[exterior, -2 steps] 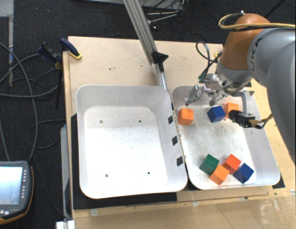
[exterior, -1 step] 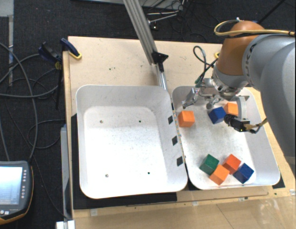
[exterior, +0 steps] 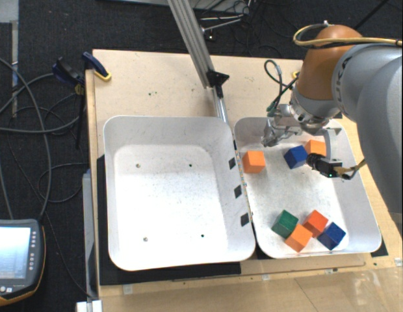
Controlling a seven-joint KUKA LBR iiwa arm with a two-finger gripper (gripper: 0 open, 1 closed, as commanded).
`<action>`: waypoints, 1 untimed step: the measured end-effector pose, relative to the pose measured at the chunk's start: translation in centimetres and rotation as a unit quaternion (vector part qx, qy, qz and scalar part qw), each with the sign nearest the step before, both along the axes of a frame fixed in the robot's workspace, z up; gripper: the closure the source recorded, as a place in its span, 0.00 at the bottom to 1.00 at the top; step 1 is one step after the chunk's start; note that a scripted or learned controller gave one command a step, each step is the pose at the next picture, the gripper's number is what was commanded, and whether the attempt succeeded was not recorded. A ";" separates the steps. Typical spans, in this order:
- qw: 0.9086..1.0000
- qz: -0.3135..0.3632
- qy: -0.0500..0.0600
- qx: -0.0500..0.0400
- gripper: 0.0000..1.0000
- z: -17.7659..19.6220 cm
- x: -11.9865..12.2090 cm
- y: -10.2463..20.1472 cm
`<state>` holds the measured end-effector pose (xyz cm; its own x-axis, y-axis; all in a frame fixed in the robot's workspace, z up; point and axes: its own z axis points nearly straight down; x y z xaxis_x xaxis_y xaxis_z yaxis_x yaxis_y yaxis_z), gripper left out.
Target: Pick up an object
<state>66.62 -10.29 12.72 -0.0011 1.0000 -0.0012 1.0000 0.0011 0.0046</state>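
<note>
Four blocks cluster at the near edge of the right bin [exterior: 357, 194]: a green block [exterior: 285, 223], an orange block [exterior: 298, 238] touching it, a red-orange block [exterior: 316, 221] just behind, and a dark blue block [exterior: 331, 235] at the right end. Farther back, another orange cube [exterior: 254, 161] sits alone near the bin's left wall. A blue cube [exterior: 295, 156] lies to its right, with a further orange cube [exterior: 316, 148] just beside it, partly hidden by the arm. The gripper [exterior: 274, 137] hangs over the far part of this bin, between the lone orange cube and the blue cube, holding nothing visible; how wide its claw stands cannot be told. The left bin [exterior: 123, 135] lies alongside.
</note>
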 end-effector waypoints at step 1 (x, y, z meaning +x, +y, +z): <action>1.000 -0.001 -0.001 0.000 1.00 5.2 -0.1 -0.9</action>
